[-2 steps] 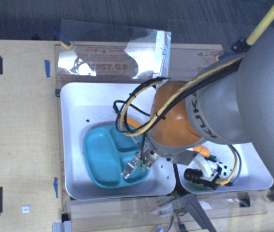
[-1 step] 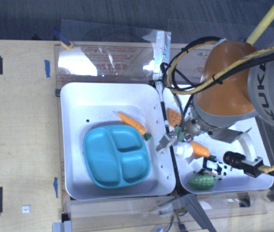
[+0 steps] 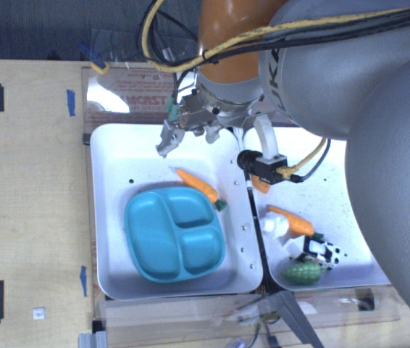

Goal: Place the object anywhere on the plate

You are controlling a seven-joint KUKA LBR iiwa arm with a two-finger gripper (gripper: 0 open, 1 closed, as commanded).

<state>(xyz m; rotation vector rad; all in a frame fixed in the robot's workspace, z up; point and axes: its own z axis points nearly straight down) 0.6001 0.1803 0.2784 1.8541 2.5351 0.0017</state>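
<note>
Nearby: carrot [image 3: 198, 185] touching plate [image 3: 174, 233] rim | second carrot [image 3: 292, 220] right bin [image 3: 353, 263]

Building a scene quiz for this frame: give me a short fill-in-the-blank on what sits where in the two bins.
1. The blue plastic divided plate has ___ compartments.
2. The orange toy carrot with a green tip lies in the ___ white bin, beside the plate's far edge.
3. The green bumpy toy vegetable lies in the ___ white bin.
4. The black-and-white toy cow lies beside a second orange toy ___.

Missing words: three; left; right; carrot
</note>
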